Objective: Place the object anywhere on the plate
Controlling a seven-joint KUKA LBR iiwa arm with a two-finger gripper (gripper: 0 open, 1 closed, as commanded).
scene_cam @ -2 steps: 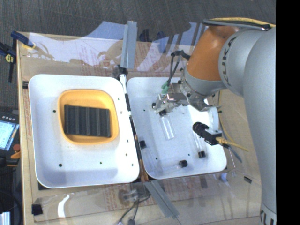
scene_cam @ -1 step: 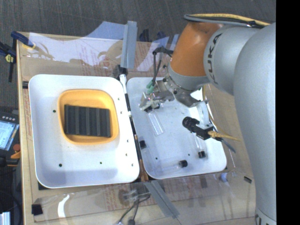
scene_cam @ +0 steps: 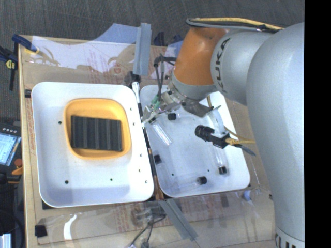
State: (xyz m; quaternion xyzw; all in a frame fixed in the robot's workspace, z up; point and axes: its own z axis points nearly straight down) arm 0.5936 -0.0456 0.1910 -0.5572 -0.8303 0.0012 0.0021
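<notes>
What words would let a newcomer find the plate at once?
Of the two white bins side by side, take the left bin as the camera sees them. In its middle lies the plate, a rounded square with a dark ribbed slab on it. It is the one yellow thing in either bin; the right bin holds small clear tubes and black bits.

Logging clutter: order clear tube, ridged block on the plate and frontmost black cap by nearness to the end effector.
1. Clear tube, right bin, beside the end effector.
2. Ridged block, on the plate, left bin.
3. Black cap, right bin's front.
</notes>
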